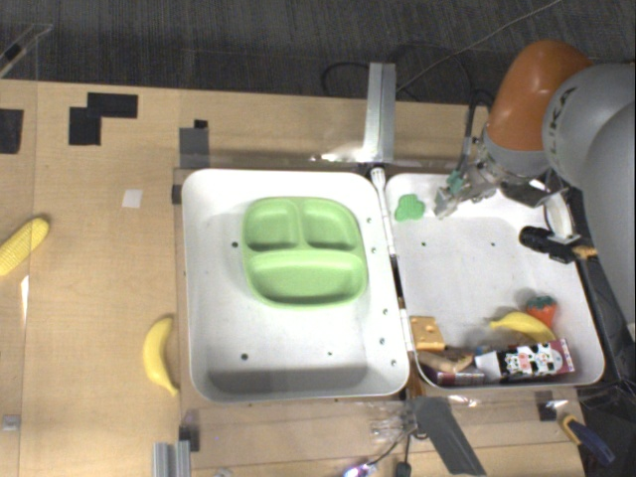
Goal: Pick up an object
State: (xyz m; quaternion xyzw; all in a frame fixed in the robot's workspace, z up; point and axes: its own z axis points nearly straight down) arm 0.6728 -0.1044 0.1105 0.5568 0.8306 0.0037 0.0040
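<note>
My gripper point(449, 199) hangs over the far left part of the right bin point(497, 256), reaching in from the grey arm with the orange band point(532, 87). A small green object point(408, 208) lies in that bin just left of the gripper tip, apart from it. Along the bin's near edge lie a yellow banana point(521, 324), a red and orange fruit point(542, 307), a black, white and red carton point(527, 362), a tan toast-like piece point(427, 334) and a small brown item point(452, 368).
The left bin point(214, 296) holds a green divided plate point(301, 249). On the bench to the left lie another banana point(158, 355) and a corn cob point(22, 246). A metal post point(382, 107) stands behind the gap between the bins.
</note>
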